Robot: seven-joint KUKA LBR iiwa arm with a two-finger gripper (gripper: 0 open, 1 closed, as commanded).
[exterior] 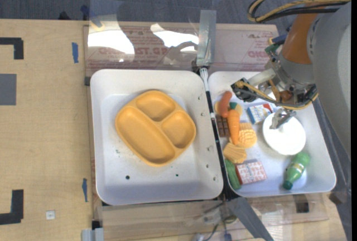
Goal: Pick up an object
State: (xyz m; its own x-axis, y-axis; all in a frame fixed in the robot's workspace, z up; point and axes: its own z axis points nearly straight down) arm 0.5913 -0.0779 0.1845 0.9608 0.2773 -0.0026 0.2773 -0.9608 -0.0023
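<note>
**Two bins on a tan counter, arm low over the right one**

A tan counter carries two shallow white bins side by side, with grey carpet beyond at 12 o'clock. The left bin holds an orange divided plate lying flat near its centre.

The right bin is crowded. Along its 9 o'clock wall lie a red sausage-like piece, a carrot, a chocolate-brown bar, a yellow waffle-like piece, a yellow shell-shaped piece and a small red-patterned box. A white round disc sits at the centre; a green bottle lies tilted at 5 o'clock.

The pincer hangs just above the disc's 12 o'clock edge, below the orange-banded wrist. Its thin fingers appear slightly parted, with nothing between them.
</note>
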